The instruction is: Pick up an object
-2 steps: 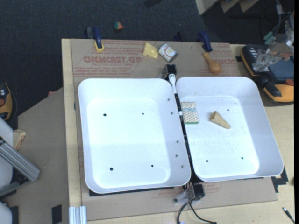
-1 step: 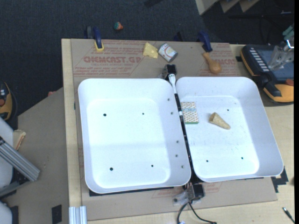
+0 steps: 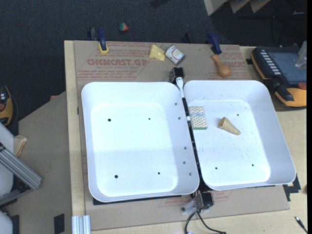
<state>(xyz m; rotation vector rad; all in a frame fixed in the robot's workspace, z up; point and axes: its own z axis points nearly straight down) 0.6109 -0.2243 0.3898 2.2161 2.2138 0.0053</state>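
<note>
- Here, in the camera view, two shallow white bins sit side by side on a brown board laid over the table (image 3: pixel 48 179).
- The left bin (image 3: pixel 92 130) has a bare white floor marked by a few small dark dots.
- The right bin (image 3: pixel 273 145) holds two things, both in its upper half.
- A small rectangular block with a speckled green and white top (image 3: pixel 198 118) lies close to the right bin's left wall, just beside the seam between the bins.
- A tan wedge-shaped piece (image 3: pixel 228 126) lies flat to the right of the block, near it but apart from it, around the middle of the bin.
- On the board behind the bins rest a yellow wedge (image 3: pixel 157 53), a small grey and white box (image 3: pixel 175 55) just beside it, and a wooden pear-shaped piece (image 3: pixel 222 67) further right.
- Two blue clamps (image 3: pixel 102 38) grip the board's far edge.
- A black and yellow pendant (image 3: pixel 280 74) lies at the right of the table.
- A small coloured ball (image 3: pixel 124 27) sits on the dark floor beyond the board.
- As for the hand, I cannot tell its state.
</note>
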